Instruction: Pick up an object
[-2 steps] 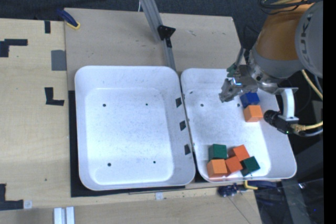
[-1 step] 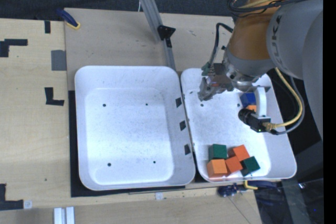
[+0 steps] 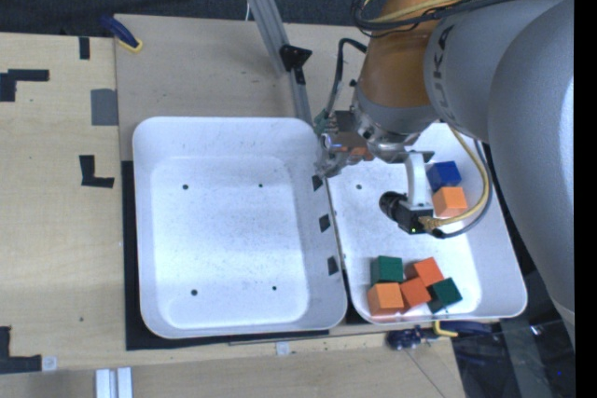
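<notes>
My gripper [image 3: 334,154] hangs low over the far left corner of the right bin [image 3: 364,210], close to the wall shared with the left bin [image 3: 224,228]. The arm's orange band [image 3: 410,14] and grey wrist cover the bin's far end. A blue block [image 3: 444,172] and an orange block [image 3: 451,199] lie to the right of the gripper, apart from it. At the bin's near end sits a cluster: a green block [image 3: 386,269], orange blocks [image 3: 385,296] [image 3: 427,272], and a dark green block [image 3: 445,293].
A slanted metal pole [image 3: 266,5] runs from the top down to the bins' far edge, just behind the gripper. A black cable loop with a small camera unit [image 3: 403,210] hangs beside the orange block. Wooden bench surrounds both bins.
</notes>
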`<state>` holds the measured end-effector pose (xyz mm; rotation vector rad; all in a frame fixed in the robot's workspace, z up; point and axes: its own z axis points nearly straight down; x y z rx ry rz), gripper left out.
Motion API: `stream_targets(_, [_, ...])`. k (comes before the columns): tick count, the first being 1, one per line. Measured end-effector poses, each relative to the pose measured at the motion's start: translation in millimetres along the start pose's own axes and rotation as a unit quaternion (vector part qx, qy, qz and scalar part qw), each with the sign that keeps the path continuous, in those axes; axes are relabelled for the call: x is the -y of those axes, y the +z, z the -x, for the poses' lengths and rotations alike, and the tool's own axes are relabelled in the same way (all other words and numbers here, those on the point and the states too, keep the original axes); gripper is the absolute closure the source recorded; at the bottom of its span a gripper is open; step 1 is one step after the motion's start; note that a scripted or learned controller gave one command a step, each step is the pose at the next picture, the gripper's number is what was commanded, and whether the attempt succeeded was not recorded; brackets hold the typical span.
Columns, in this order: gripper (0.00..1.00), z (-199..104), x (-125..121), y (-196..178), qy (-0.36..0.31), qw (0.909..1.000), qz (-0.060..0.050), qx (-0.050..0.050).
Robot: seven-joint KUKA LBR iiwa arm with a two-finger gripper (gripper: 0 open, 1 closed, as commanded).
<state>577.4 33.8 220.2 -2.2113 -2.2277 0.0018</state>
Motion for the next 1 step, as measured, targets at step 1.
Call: stream_targets(1, [1.00,-62.1,-7.4,-4.8,-0.001,1.0000,0.001,-0.001])
